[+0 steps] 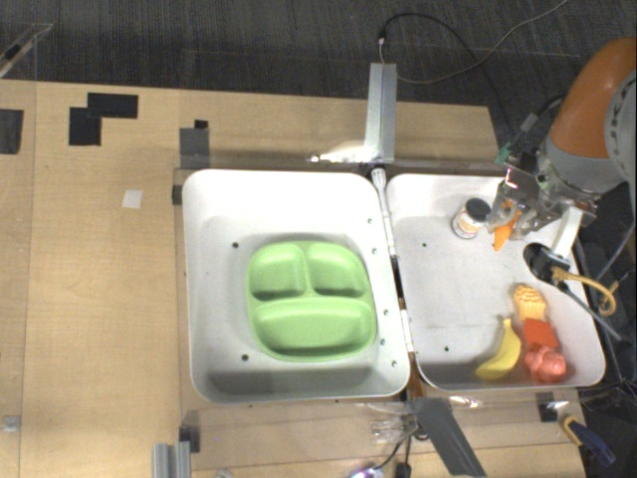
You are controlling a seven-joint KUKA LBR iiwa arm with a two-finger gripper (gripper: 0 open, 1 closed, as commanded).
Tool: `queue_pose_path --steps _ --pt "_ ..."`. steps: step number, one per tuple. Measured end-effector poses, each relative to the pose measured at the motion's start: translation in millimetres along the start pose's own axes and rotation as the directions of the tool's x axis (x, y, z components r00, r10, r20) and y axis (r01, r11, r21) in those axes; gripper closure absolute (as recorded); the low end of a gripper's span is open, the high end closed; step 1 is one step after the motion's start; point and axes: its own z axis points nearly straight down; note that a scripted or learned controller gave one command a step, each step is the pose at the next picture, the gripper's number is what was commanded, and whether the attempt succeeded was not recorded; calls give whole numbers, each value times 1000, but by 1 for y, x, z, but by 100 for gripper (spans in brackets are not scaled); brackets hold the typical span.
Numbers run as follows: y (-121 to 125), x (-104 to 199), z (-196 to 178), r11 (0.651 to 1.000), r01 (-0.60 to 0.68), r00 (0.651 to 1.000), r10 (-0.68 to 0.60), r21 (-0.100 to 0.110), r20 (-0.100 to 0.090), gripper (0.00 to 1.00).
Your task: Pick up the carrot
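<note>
The end effector (516,212) hangs over the far right part of the right bin (448,297), its fingers closed on the carrot (504,231), a small orange piece that points down from between them. Just left of it sits a small round can (466,223). Near the bin's near right corner lie a banana (503,352), a yellow and red block (533,312) and a pink toy (547,363). The left bin (214,267) holds a green divided plate (309,300).
</note>
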Motion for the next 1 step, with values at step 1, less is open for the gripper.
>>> queue_pose_path --steps 1 --pt "-38 -68 28 968 251 968 -251 3 -1 100"
